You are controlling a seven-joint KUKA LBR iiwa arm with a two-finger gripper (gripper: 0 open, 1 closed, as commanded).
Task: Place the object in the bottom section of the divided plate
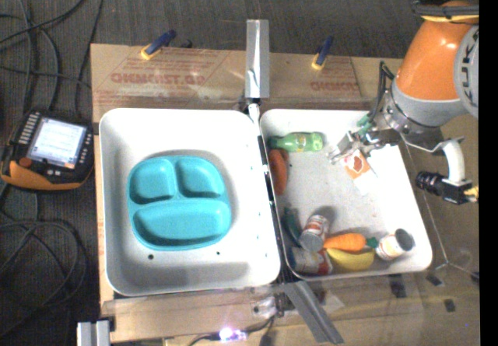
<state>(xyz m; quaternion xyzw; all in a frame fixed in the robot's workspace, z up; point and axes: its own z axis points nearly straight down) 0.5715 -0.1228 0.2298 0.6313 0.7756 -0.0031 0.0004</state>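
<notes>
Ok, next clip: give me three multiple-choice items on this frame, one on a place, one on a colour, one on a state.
1. Where does the divided plate lie?
A. in the left bin
B. in the right bin
C. on the floor

2. What colour is the bottle at the far end of the right bin?
A. blue
B. green
C. black

3. How is the plate's large bottom section?
A. holding a carrot
B. holding a can
C. with nothing in it

Answers:
1. A, the plate sits in the middle of the left bin.
2. B, the bottle lying on its side is green.
3. C, bare blue surface; the carrot and can lie in the right bin.
</notes>
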